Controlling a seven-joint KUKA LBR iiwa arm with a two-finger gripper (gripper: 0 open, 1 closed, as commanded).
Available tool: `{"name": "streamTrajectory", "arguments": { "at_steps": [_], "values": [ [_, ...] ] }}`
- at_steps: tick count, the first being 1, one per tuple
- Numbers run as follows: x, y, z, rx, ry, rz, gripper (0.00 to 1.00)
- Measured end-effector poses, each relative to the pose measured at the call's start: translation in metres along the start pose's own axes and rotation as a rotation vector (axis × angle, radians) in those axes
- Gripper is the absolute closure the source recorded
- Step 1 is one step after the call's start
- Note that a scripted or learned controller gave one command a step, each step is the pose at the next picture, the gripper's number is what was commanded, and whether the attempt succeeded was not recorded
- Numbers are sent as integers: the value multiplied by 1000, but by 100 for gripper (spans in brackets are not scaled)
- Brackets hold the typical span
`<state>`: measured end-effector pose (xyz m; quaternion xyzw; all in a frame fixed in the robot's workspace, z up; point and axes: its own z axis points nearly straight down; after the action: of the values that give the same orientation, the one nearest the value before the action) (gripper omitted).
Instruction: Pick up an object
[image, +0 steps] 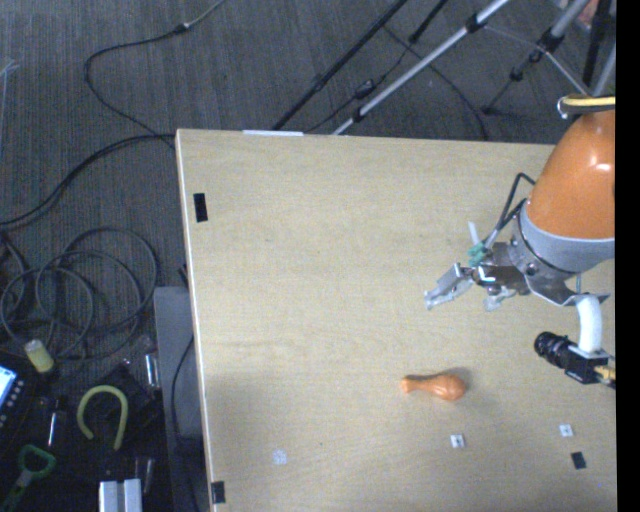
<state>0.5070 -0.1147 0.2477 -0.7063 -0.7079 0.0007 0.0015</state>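
While my hand (447, 291) hovered over the worktop (330, 300), fingers parted and gripping nothing, an orange pear-shaped object (436, 386) lay apart, nearer the camera.

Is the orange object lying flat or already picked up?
Lying flat: the orange object rests on the bench, apart from the gripper.

A grey robot arm (570, 235) with an orange band reaches in from the right edge. Its wrist tilts down and to the left. The metal gripper (440, 293) points left, above the bench, its thin fingers slightly parted, holding nothing.
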Motion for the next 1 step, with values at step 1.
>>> {"name": "streamTrajectory", "arguments": {
  "at_steps": [1],
  "values": [
    [-39,52,-17,-2,0,-1,0]
  ]
}}
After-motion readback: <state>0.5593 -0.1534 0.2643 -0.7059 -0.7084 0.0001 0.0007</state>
